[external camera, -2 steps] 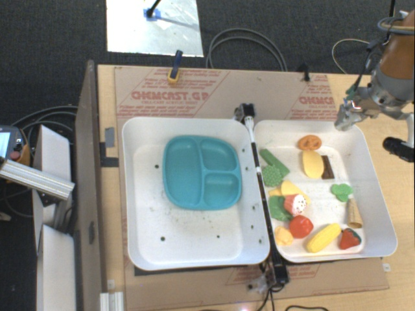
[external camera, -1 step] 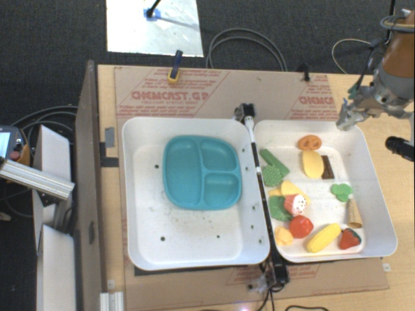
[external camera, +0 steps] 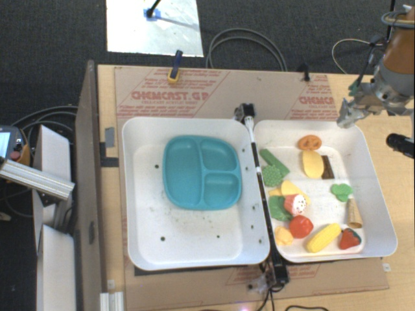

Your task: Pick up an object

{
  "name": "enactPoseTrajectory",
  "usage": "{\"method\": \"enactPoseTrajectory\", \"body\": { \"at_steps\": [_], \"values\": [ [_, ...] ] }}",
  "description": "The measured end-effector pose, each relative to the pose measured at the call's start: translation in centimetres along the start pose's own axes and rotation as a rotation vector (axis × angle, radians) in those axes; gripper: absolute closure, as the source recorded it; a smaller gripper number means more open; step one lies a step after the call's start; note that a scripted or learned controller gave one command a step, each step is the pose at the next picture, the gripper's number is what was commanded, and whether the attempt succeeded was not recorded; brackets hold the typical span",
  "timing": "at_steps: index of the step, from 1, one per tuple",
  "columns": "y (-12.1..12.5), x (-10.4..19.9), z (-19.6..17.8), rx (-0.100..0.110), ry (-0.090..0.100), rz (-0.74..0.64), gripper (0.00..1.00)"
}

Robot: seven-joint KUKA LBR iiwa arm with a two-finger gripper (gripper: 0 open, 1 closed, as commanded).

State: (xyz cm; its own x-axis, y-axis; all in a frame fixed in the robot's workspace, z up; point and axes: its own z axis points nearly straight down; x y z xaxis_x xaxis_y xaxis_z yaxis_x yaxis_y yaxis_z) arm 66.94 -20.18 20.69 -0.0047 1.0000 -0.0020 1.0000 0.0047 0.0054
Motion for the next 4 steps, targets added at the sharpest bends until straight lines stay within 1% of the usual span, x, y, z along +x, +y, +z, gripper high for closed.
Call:
{"method": "enactPoseTrajectory", "body": {
  "at_steps": [1, 2, 3, 4],
  "values": [
    [0.0, 2.7, -1.0, 0.002, 0.001, -0.002, 1.0],
    [-0.1, -0.7, -0.2, 0.001, -0.001, 0.005, 1.0],
    [0.1, 11.0, -1.0, 0.001, 0.007, -0.01, 1.0],
    [-0.8, 5.9, 2.8, 0.006, 0.0, 0.007, 1.0]
  ]
}}
